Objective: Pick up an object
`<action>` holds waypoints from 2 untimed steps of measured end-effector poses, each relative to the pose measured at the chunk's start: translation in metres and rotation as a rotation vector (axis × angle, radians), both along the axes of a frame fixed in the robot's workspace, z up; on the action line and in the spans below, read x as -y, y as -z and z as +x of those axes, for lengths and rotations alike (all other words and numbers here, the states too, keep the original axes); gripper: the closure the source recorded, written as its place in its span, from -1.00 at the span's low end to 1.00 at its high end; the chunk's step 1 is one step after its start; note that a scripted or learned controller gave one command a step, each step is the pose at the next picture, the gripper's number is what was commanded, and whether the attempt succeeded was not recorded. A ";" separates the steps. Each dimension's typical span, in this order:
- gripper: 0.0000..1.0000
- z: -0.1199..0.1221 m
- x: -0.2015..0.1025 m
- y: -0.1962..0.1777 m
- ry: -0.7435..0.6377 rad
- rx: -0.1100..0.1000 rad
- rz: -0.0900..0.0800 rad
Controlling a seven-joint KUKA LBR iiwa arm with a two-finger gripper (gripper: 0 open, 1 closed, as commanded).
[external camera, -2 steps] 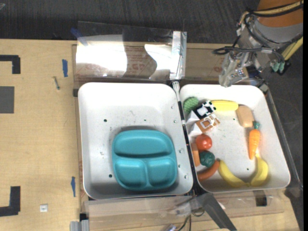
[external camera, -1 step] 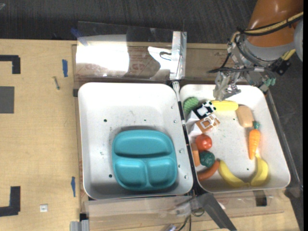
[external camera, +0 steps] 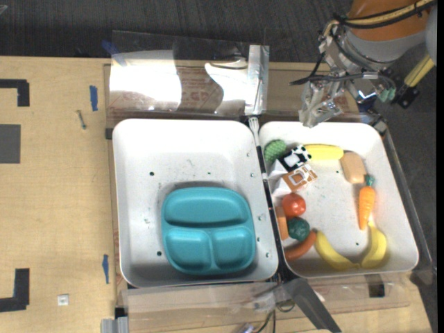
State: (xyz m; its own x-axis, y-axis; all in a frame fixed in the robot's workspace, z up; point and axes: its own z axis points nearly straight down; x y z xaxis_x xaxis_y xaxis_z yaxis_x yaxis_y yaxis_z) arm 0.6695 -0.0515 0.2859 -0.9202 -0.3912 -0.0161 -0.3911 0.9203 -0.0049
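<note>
Over a tan counter (external camera: 48, 186), carrying 2 shallow white bins side by side. Left bin (external camera: 139, 151), bigger in view, holding a teal 3-compartment tray (external camera: 207, 229), lying flat toward the near side. Right bin (external camera: 333, 200), taken here as the landmark, touching the left bin along a shared edge. Above the right bin's far rim, hanging: grey arm (external camera: 388, 26) with orange band, gripper (external camera: 320, 109) just over the far-left corner, clear of everything inside. Fingers pointing down, nothing between them; open or closed, cannot tell from here.

Inside the right bin, a cluster of toy foods. Along the near edge, curled: a yellow banana (external camera: 350, 252), touching an orange-red chili (external camera: 298, 248) at its left end. Near the far edge, lying crosswise: a yellow corn-like piece (external camera: 322, 152). Right of that, a pale tan piece (external camera: 352, 166). Just below it, toward the right wall, a carrot (external camera: 365, 205), green tip pointing far. At the far-left corner, a green item (external camera: 275, 148), beside a black-and-white piece (external camera: 297, 158). Nearer the bin's middle-left, an orange-and-white square block (external camera: 300, 179), then a red tomato (external camera: 293, 205), then a dark green broccoli (external camera: 299, 229) just above the chili.
</note>
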 end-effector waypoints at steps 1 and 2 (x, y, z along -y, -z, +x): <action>1.00 -0.001 -0.020 -0.046 -0.063 -0.001 -0.001; 1.00 -0.001 -0.024 -0.063 -0.171 -0.004 -0.002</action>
